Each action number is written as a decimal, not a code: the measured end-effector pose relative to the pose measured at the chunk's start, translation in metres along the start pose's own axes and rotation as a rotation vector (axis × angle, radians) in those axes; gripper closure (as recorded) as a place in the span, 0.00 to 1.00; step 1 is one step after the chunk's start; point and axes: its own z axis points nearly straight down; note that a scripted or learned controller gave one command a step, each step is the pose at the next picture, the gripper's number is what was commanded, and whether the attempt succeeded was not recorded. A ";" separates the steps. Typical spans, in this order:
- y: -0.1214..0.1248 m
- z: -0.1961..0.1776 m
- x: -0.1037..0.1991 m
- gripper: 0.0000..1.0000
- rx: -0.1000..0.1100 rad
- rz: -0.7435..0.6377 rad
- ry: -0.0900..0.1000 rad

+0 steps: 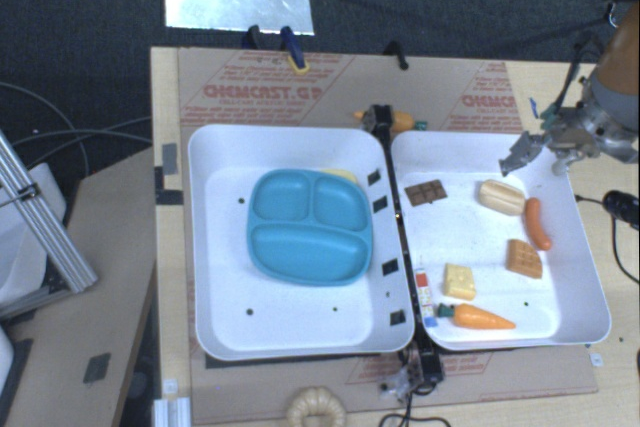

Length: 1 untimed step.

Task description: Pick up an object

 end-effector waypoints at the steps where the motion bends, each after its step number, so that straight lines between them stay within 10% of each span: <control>1: -0.004 0.049 0.010 0.00 0.004 -0.001 0.001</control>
